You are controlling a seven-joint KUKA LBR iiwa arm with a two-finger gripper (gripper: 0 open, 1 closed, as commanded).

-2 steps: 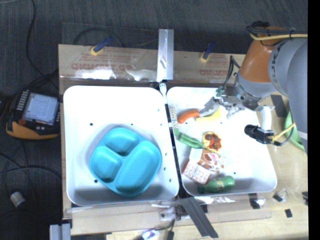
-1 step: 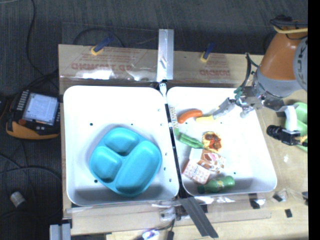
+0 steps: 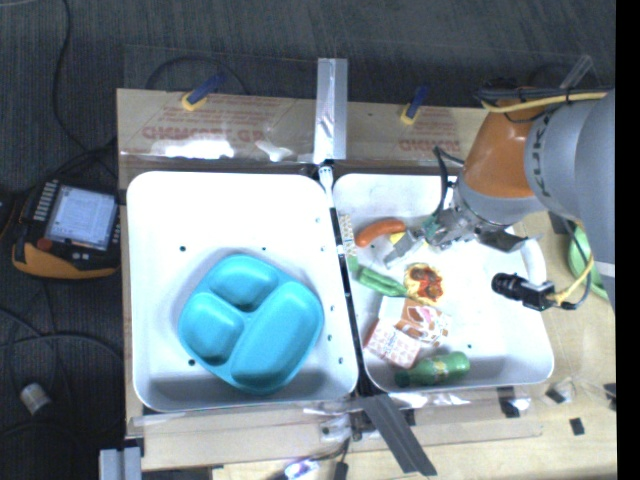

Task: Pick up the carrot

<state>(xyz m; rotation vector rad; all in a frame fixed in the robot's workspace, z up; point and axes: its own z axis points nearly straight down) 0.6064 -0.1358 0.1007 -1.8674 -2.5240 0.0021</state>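
Orange carrot (image 3: 379, 231) beside green pepper (image 3: 378, 280)

The arm reaches in from the right, its end effector (image 3: 432, 230) low in the right bin (image 3: 520, 343), just beside the carrot (image 3: 377, 231) near the bin's far left corner. A green bean pod (image 3: 378, 280) lies close in front of the carrot. Nearer still are a red-and-yellow packet (image 3: 424, 281), a pink packet (image 3: 405, 336) and a cucumber (image 3: 434, 369). The left bin (image 3: 160, 208) holds a blue divided tray (image 3: 252, 320).
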